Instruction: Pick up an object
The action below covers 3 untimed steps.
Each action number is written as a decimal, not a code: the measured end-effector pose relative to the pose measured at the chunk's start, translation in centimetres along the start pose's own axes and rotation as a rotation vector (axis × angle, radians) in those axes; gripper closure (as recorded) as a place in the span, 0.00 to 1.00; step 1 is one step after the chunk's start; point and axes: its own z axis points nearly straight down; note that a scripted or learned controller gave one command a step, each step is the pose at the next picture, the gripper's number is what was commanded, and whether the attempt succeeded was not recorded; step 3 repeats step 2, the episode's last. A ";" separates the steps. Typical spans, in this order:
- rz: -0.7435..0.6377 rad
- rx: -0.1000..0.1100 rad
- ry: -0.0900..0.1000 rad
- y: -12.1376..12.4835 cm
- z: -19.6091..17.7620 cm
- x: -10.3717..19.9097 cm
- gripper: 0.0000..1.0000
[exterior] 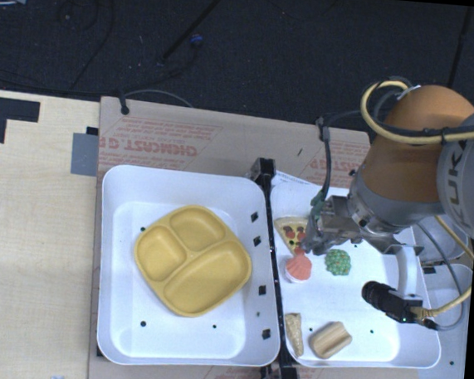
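Arm (416,152) is looming over right bin (422,348) | gripper (316,234) is hanging at its left edge, grip unreadable | pink object (299,267) is lying just below, beside green piece (338,263) | yellow tray (193,259) is sitting in left bin (116,315)

End effector (314,234) low over right bin (422,348), just above-right of the pink piece (299,268). Relative to that piece: pizza slice (290,229) just above, broccoli (338,263) to the right, bread roll (330,339) and wedge (293,333) below. Left bin (118,298) holds a yellow divided tray (193,259), well apart to the left.
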 end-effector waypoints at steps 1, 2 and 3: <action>-0.001 -0.004 -0.001 1.7 0.0 5.1 1.00; 0.000 0.000 -0.001 2.5 1.9 9.6 1.00; 0.000 0.000 -0.001 2.5 1.9 9.6 1.00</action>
